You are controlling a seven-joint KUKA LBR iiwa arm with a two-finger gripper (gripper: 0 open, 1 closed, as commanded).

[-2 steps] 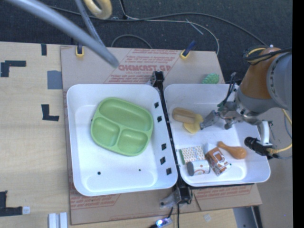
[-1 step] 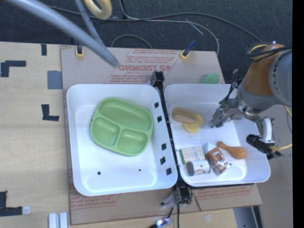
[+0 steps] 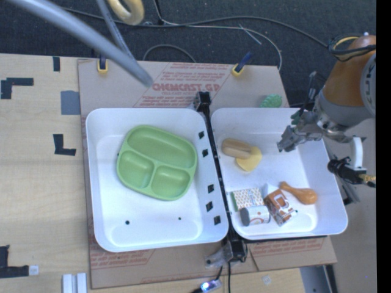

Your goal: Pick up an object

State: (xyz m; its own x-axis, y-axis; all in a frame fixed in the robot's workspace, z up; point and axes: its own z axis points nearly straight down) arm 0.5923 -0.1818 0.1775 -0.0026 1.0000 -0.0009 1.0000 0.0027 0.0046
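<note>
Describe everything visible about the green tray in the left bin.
The green tray is a pale green, rounded-corner divided plate, plastic by its look, with three compartments: one large toward the far side, two smaller toward the near side. It lies flat and right side up, turned at a slight angle, on the floor of the left bin, nearer its far wall. Nothing rests in it.

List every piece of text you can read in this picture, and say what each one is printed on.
"CHEMCAST GP": red print on the brown board under the bins, partly crossed by a grey pole; smaller red lines around it are too blurred to read.
Small packets in the right bin: printing too small to read.
</note>
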